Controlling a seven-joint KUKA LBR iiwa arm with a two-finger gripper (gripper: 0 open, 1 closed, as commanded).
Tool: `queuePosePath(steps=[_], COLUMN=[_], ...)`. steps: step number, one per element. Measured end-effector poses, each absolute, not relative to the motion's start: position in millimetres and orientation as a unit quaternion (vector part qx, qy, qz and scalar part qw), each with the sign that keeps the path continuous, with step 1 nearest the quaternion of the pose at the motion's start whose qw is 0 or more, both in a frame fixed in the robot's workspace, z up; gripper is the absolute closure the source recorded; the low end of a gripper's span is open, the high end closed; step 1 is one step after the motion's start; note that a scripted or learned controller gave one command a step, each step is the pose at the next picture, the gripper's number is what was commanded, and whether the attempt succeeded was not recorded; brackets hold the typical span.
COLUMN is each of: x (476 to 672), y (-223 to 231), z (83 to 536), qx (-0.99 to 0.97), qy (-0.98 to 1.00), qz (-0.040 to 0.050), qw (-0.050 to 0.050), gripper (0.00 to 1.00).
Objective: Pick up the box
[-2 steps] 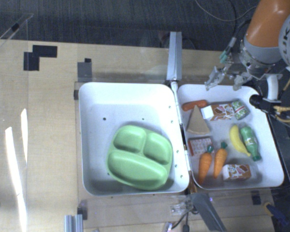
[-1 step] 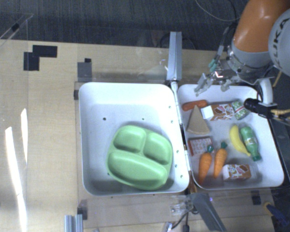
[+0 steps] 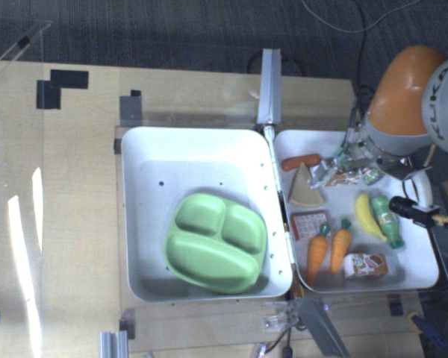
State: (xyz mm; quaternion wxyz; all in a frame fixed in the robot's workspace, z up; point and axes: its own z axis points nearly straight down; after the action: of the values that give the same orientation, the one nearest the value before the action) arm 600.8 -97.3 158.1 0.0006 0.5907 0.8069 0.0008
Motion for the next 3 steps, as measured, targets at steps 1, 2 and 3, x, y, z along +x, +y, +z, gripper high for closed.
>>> queuePosePath(steps=[1, 2, 3], x=[556.5, 558.7, 609.2], y=[-88, -88, -103], z=[89, 98, 107], qx=[0.589, 0.589, 0.576], qy=[0.808, 0.808, 0.817], qz=[0.0053, 0.0069, 0.0015], qw=[0.008, 0.008, 0.002], gripper=[0.00, 1.00, 1.00])
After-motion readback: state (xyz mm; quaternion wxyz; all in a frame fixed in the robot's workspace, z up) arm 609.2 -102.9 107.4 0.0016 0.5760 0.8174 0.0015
